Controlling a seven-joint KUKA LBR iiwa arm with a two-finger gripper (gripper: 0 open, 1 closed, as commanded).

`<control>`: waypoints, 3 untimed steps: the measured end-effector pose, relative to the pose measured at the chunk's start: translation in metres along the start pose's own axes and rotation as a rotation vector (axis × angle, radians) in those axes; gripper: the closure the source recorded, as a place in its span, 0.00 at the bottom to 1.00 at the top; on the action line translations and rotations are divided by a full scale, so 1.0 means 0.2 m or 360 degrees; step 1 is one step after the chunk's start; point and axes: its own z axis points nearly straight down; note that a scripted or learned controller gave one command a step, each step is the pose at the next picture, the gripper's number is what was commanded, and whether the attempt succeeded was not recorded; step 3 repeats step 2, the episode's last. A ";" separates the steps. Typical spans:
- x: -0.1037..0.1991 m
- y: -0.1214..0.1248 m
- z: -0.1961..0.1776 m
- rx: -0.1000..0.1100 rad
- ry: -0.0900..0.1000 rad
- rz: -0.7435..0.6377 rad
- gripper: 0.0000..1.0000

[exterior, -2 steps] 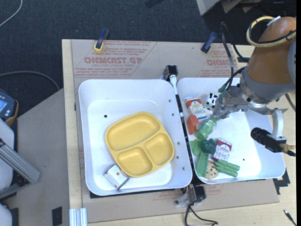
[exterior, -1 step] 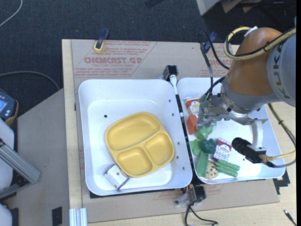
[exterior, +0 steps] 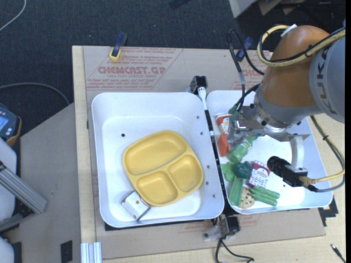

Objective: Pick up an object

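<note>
Arm point(exterior: 331, 84) reaches in from the right, bent over the right bin point(exterior: 317, 153); its orange band point(exterior: 293, 64) bulges above the wrist, and the wrist points down and to the left toward the bin's inner wall; gripper point(exterior: 239, 129) hangs low over the left half of that bin, close above a heap of small things; the wrist's bulk covers it from this angle, so I cannot tell whether it is clenched, released or grasping anything; nothing can be seen held in it. Just beside the gripper, toward the dividing wall, lies an orange piece point(exterior: 222, 143); just below it lie several green pieces point(exterior: 239, 153), crowded together and touching; nearer the front sits a red and white packet point(exterior: 258, 175), with a long green stick point(exterior: 265, 194) and a tan cracker-like piece point(exterior: 246, 201) beside the front rim. Left bin point(exterior: 104, 147) holds a yellow divided plate point(exterior: 163, 167) lying flat near its middle, and a small white box point(exterior: 132, 204) touching the plate's front-left edge, well apart from the gripper.
</note>
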 end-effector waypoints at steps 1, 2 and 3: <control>0.00 0.00 0.09 0.0012 0.0000 0.0006 1.00; -0.04 0.02 0.10 0.0006 -0.0001 0.0006 1.00; -0.04 0.02 0.10 0.0006 -0.0001 0.0006 1.00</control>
